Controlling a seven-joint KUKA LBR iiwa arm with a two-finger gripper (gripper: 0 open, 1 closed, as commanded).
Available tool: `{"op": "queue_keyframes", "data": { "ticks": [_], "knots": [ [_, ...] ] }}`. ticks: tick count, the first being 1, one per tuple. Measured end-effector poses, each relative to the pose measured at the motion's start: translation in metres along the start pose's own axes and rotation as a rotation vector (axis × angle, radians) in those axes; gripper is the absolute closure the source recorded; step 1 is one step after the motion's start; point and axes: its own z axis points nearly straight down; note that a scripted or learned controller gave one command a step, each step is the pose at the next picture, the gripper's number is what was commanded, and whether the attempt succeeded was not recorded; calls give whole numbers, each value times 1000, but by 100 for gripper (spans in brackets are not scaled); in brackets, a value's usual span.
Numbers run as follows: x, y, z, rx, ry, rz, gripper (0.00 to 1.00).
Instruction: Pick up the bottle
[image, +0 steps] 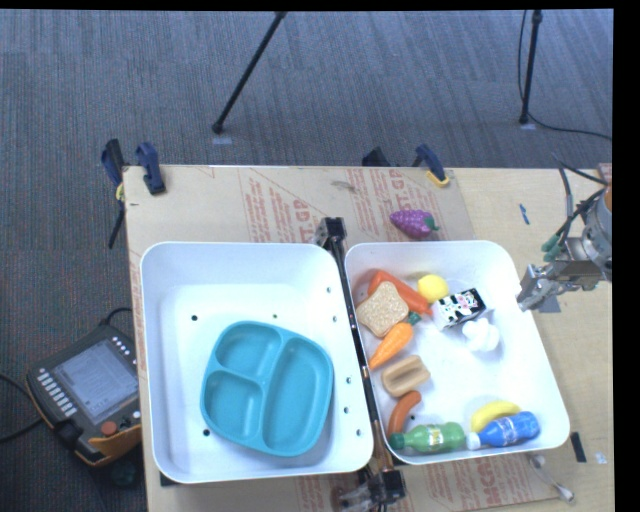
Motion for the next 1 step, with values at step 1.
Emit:
{"op": "queue_keyframes", "data": {
  "ticks": [1],
  "knots": [
    [4, -59, -38, 0, 0, 95, 100]
  ]
}}
